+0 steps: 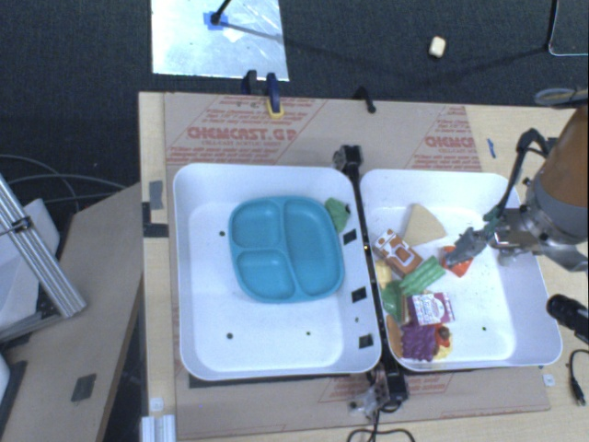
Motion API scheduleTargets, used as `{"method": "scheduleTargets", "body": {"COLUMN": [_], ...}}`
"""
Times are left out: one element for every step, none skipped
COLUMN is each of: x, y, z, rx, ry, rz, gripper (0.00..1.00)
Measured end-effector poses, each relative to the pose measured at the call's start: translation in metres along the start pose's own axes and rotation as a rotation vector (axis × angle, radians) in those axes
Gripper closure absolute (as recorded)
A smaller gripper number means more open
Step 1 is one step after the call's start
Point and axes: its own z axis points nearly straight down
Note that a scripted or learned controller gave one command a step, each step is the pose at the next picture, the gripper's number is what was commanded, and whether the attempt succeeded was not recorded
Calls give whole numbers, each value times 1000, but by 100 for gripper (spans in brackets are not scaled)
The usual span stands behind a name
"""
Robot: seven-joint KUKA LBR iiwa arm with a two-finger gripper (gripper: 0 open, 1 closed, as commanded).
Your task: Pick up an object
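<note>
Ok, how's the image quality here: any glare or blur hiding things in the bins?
In the camera view, lighting is even and soft; the shiny sheet above the bench shows glare, the white bins read bright but not blown out. The gripper looks slightly blurred, and the small items under it are hard to separate.
</note>
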Motion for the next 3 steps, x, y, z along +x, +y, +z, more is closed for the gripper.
{"method": "scheduleTargets", "body": {"x": [-3,25,80], "y": [-8,8,-5], "z": [95,177,70], "rx": [8,1,-7], "ry": [2,2,2], "rz": [3,-1,-8], "gripper": [0,0,0]}}
